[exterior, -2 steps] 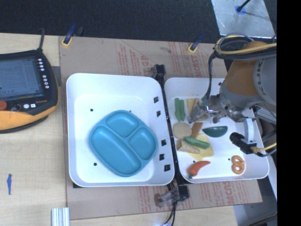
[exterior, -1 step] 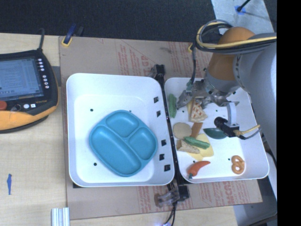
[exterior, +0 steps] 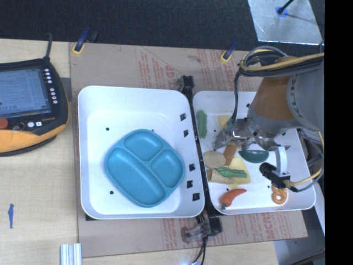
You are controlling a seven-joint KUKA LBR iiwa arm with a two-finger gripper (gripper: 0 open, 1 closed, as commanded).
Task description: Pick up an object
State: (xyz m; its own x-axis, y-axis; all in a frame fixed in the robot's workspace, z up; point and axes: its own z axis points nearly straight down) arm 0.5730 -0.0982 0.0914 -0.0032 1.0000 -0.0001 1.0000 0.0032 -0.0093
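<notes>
In the right bin [exterior: 292, 203], the gripper [exterior: 230, 139] sits low among toy food beside a brown sausage [exterior: 230, 150]; whether it grips anything cannot be determined.

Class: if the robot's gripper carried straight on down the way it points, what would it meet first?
Probably the brown sausage-shaped toy under the gripper in the right white bin; depth is unclear.

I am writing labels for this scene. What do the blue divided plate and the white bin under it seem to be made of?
The blue plate looks like moulded plastic with a matte finish: even colour, soft rounded dividers, no sharp glare. The white bin also seems plastic, smoother and slightly glossy, with rounded corners and a thin rim. Neither can be confirmed from looks alone.
</notes>
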